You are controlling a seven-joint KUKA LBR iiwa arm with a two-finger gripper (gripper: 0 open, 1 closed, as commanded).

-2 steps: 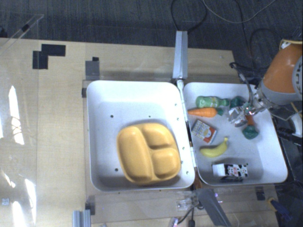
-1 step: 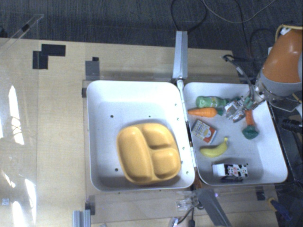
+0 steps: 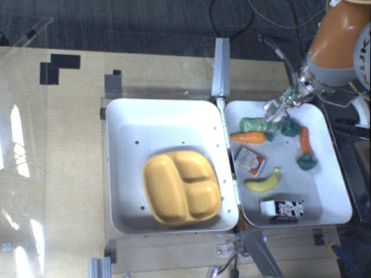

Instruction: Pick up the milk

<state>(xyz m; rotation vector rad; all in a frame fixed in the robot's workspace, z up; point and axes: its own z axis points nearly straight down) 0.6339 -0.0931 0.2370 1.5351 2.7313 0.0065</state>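
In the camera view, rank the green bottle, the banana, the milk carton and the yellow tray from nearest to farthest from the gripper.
Measured from the gripper at the right bin's far edge:
1. Green bottle, just beside it, far end of the right bin.
2. Banana, mid right bin.
3. Milk carton, near edge of the right bin.
4. Yellow tray, in the left bin.

Both white bins (image 3: 116,172) look like smooth matt plastic; the yellow tray (image 3: 181,186) in the left one is glossy, and the desk (image 3: 52,155) beside it is pale wood.
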